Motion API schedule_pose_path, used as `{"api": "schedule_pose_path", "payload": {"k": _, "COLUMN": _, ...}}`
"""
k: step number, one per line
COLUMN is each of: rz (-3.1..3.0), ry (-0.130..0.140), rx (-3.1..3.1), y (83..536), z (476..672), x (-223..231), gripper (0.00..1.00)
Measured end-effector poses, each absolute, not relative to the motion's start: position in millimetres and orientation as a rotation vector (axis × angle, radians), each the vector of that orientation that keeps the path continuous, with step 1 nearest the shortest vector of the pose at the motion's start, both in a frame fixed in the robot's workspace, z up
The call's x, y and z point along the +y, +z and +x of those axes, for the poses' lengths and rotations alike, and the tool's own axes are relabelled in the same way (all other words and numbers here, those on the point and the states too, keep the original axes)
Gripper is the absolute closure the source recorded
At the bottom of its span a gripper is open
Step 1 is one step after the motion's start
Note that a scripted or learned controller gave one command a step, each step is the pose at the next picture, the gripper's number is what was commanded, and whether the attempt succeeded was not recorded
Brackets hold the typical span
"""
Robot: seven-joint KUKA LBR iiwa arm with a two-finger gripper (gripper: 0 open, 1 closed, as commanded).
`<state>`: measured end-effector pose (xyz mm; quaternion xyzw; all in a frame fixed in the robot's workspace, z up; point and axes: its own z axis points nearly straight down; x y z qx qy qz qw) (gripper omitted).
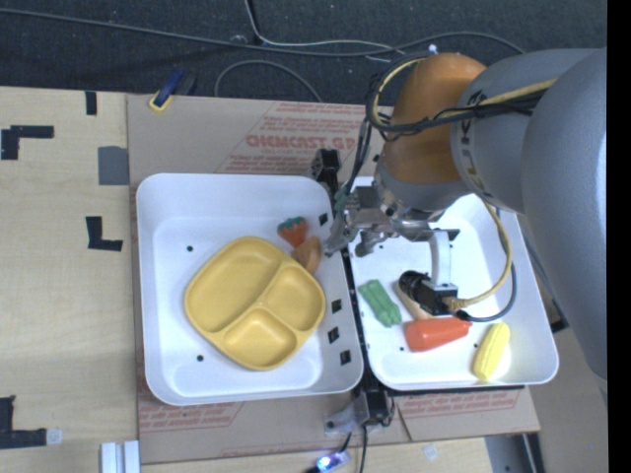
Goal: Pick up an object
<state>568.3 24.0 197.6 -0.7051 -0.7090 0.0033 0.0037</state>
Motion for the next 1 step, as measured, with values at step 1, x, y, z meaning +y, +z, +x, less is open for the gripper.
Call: {"api": "schedule_pose_path", "payload": {"k": 1, "rz": -2.209, "ry": 0.011, "rx": -2.223, "y": 196.9, "z": 545.0, "x": 71.8, "gripper": 1.00}}
